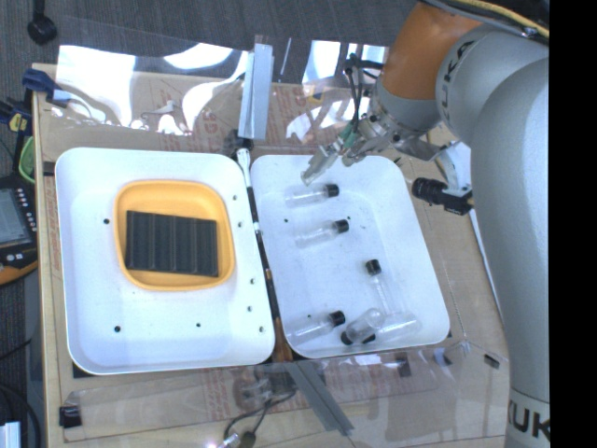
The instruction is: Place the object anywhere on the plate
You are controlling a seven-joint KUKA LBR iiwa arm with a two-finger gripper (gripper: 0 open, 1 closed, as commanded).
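Note:
A yellow plate (172, 192) lies in the left white bin (84, 315). A black ridged block (173, 244) rests flat on it. Several clear vials with black caps lie in the right white bin (420, 250): one near the far edge (314, 194), one below it (323, 232), one upright-looking at mid right (375, 282). More vials are clustered at the near edge (364, 329). My gripper (320, 163) hangs over the far edge of the right bin, just above the farthest vial, with nothing visibly in it.
The grey arm with its orange band (420, 45) fills the right side and reaches over the right bin's far corner. A metal bar (254, 91) stands behind the gap between the bins. A handheld device (14, 217) lies left of the bench.

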